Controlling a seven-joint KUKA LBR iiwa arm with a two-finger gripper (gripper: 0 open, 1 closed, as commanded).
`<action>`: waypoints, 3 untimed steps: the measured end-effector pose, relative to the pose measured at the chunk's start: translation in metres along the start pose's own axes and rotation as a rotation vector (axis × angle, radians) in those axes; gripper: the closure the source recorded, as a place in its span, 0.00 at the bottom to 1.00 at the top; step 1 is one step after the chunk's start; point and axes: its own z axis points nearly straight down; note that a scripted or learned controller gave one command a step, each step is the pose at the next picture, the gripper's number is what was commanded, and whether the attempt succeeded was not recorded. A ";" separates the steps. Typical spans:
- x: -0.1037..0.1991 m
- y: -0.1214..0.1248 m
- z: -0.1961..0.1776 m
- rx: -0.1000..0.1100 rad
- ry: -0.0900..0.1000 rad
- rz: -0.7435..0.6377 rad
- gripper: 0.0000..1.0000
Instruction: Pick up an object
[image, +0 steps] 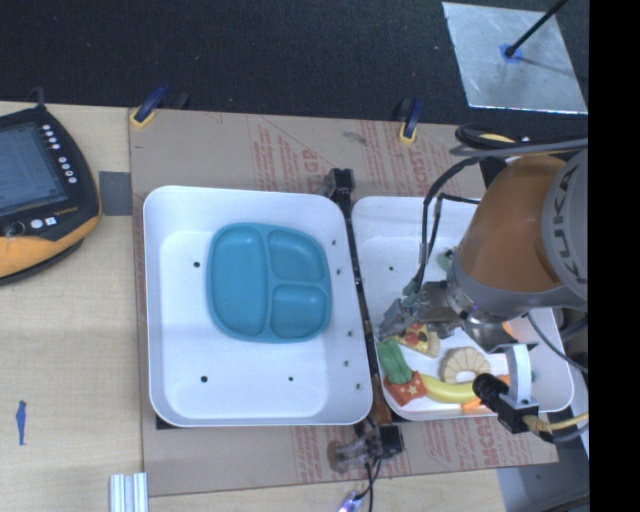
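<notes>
Yellow toy banana (447, 391) first, lying flat in the right-hand bin (400, 215), just on the near side of the pincer (403, 318). Beside it sit a pale ring-shaped piece (464, 364), a green piece (397, 362) and a red one (402, 394), all crowded together and touching.

These look like light, hollow play food: stiff, smooth and probably a bit slippery. I judge the banana's middle, taken across its narrow width, to be the safest hold. The ring offers a rim to pinch, but its neighbours press close.

Now the pincer itself: it hangs low over the heap, right above the green piece. It is dark and tangled in cables, so I can't tell how wide it stands or whether it has anything.

Off to its left, across the divider, the other bin (170, 380) carries a blue sectioned plate (268, 281), well apart from the pincer. Further left again is an orange-edged teach pendant (35, 195); its screen is too small to read.

For writing, the grey arm (515, 240) behind the pincer shows part of the KUKA lettering. The cardboard (250, 150) under both bins carries repeated red print I can't make out. Beyond everything, blue clamps (150, 103) pin that cardboard down.
</notes>
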 end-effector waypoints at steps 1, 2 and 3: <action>-0.054 -0.001 0.000 -0.002 0.000 0.005 0.00; -0.094 -0.002 0.101 0.002 0.001 0.002 0.00; -0.128 -0.001 0.100 -0.001 0.001 0.005 0.00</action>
